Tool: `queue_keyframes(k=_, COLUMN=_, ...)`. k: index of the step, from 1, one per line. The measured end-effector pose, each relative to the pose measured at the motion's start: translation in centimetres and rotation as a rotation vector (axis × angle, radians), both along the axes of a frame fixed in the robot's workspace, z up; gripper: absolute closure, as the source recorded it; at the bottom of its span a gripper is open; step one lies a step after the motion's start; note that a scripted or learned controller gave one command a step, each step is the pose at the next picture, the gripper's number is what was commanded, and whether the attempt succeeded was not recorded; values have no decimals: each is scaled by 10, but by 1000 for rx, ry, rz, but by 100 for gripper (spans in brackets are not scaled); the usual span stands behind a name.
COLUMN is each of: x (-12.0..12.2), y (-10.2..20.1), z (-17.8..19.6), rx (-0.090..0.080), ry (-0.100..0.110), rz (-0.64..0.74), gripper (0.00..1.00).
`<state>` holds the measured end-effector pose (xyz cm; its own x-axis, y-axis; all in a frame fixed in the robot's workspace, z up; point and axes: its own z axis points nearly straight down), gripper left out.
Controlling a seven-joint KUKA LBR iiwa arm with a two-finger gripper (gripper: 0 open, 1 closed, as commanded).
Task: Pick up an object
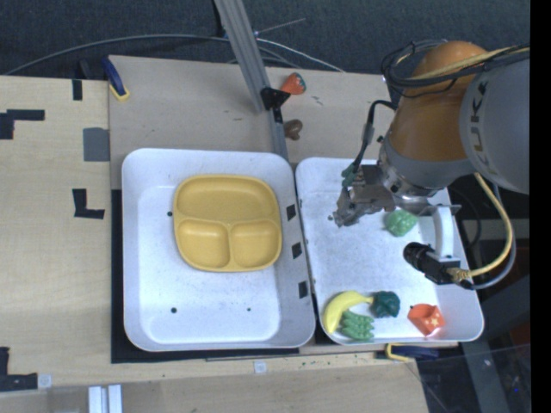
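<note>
From the camera view you look down on a wooden table with two shallow white bins side by side. In the left bin lies a yellow divided plate, in the upper middle part, flat on the floor of the bin.

The arm comes in from the right, with its orange band above the wrist, and it stands over the upper part of the right bin. The hand points down and to the left, near the bin's floor in the upper left area. You cannot tell from here if the hand is released or clenched, because the dark metal parts blend together. I see no object between them.

The objects to pick are all in the right bin. A light green piece lies just beside the hand, on its right side, partly under the wrist. Along the lower edge you find a yellow banana, touching a green bumpy toy below it, then a dark teal object just beside the banana, and an orange-red object in the lower right corner. A black cable connector hangs over the right side of this bin.
</note>
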<state>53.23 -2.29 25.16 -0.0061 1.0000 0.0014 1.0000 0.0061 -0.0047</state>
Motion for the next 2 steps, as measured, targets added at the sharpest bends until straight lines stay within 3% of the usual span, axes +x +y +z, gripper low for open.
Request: queue_keyframes(k=2, x=-17, y=114, z=-29, rx=-1, ry=1, rz=1, gripper=100)
